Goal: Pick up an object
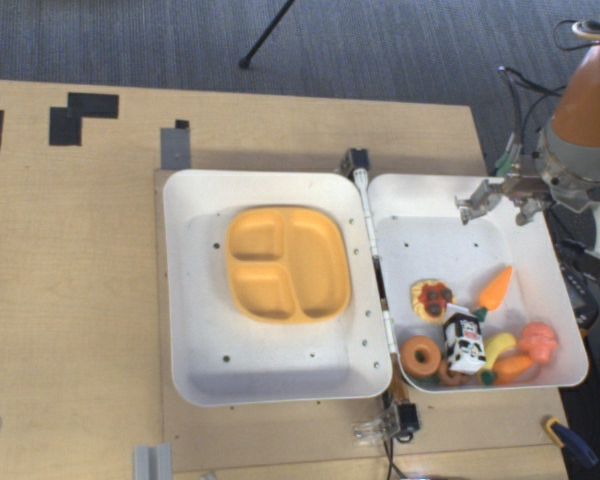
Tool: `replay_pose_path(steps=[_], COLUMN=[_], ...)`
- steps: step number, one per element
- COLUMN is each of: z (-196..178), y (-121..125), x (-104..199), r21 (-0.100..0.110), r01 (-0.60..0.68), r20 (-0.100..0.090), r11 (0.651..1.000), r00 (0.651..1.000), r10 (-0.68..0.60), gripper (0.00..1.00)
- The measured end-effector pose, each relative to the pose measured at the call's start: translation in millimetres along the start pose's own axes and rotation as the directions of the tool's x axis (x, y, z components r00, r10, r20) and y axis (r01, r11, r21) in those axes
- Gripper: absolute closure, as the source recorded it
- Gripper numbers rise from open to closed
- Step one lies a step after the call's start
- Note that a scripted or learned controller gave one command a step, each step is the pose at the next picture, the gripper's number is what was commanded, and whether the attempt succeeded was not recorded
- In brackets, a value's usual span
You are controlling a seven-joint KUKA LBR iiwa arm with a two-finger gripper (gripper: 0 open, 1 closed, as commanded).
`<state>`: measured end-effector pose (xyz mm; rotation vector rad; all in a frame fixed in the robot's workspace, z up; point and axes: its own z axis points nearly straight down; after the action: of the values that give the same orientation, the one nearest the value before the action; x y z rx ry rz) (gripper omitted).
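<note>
Down in the right bin's (420, 208) near corner sits a heap of small toy foods: ring donut (419, 355) w/ brown glaze, round mini pizza (432, 299), tapered orange carrot (495, 288), pink lumpy piece (540, 339), yellow banana (499, 348), plus a black-and-white carton (466, 343) in the middle, touching its neighbours. End effector (501, 202) hangs over that bin's far edge, well apart from the pile, metal fingers spread, nothing between them. Left bin (195, 268) carries a smooth yellow plate (285, 263) w/ three compartments, rounded-square shape. Both bins rest on a pale wood-look surface (70, 268).
</note>
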<state>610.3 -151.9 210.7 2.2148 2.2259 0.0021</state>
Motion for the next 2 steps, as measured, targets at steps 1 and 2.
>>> replay_pose_path(steps=[1, 2], z=[120.2, 123.4], y=[-52.1, -120.7], x=[-21.9, 41.7], r21=[0.001, -0.008], r01=[0.011, 0.007], r20=[0.001, 0.002], r11=[1.000, 1.000], r00=[1.000, 1.000], r10=[-0.011, -0.007], gripper=[0.00, 0.00])
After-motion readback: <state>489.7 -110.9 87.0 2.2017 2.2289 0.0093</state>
